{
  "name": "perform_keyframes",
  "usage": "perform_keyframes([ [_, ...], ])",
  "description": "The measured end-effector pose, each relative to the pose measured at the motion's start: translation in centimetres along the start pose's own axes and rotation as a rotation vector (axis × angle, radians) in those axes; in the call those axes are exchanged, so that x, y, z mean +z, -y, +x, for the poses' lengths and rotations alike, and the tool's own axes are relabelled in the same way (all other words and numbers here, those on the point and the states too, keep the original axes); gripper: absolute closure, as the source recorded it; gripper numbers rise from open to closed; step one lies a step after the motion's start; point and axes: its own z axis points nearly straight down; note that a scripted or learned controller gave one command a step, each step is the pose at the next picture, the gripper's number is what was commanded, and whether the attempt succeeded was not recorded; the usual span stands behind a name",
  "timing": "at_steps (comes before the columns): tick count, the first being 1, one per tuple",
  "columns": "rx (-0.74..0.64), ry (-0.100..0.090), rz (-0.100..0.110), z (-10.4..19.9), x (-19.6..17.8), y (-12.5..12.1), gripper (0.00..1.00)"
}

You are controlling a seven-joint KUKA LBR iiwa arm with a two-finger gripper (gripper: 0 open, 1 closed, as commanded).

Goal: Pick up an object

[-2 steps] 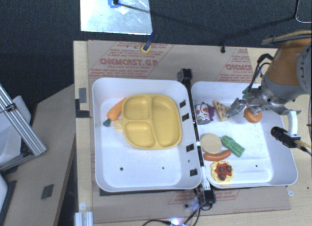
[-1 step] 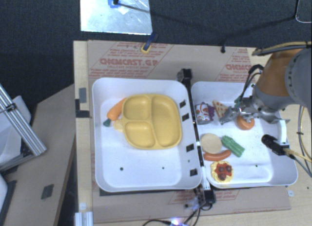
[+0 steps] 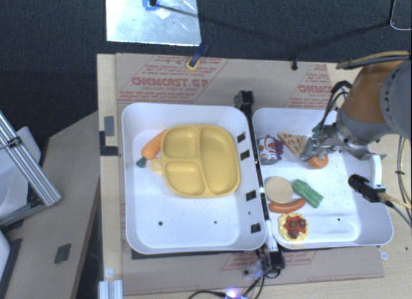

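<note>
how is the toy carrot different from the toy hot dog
The carrot lies in the left bin, tucked against the yellow divided plate; the hot dog lies in the right bin, below a round bun. The carrot is tapered and orange; the hot dog is even and redder. Both are small play foods.

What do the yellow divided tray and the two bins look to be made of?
Yellow tray: probably moulded plastic, matte, with soft rounded compartment edges. Left bin and right bin: likely thin formed white plastic, smooth with a slight sheen, though the exact material is uncertain.
</note>
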Motion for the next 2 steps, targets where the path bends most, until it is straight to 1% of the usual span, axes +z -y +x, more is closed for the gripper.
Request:
perform_keyframes([
  [1,-0.001,0.001,-0.004,0.1,-6.5,-0.6,1.00],
  [2,-0.002,0.001,-0.003,0.0,-11.9,-0.8,1.00],
])
